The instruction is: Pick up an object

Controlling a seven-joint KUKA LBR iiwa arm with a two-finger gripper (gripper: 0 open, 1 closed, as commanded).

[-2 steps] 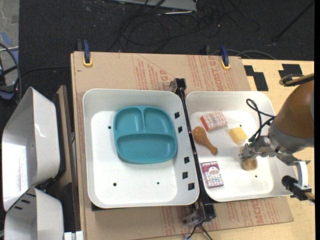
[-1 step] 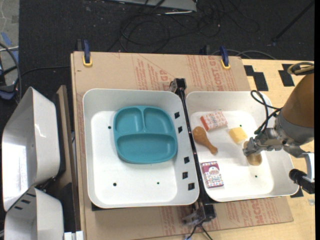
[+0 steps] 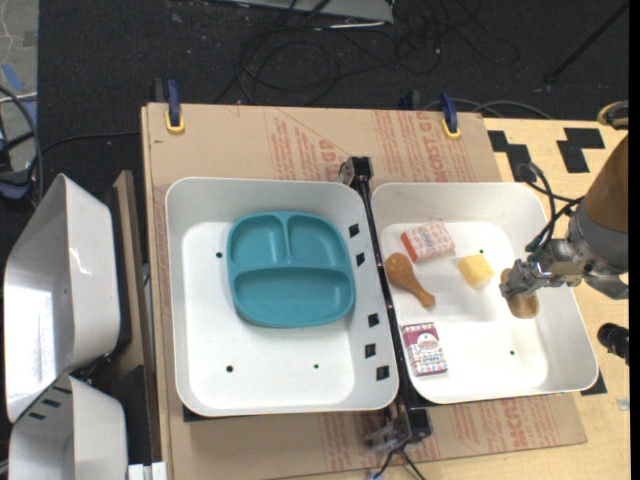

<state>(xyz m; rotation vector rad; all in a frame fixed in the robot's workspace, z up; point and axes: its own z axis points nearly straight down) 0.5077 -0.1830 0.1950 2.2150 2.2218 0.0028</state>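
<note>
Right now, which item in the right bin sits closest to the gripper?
The yellow block. It lies just left of the gripper, while the chicken drumstick, the red-and-white packet and the small carton lie farther left.

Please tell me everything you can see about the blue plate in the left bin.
The blue plate is teal, looks like smooth plastic, and has rounded corners. Raised ridges divide it into three compartments: two smaller ones along the far side and one wide one along the near side. All three look bare. It lies flat, right side up, slightly rotated against the bin's edges, on the floor of the left bin, toward its far half. It seems clear of the bin's walls.
</note>
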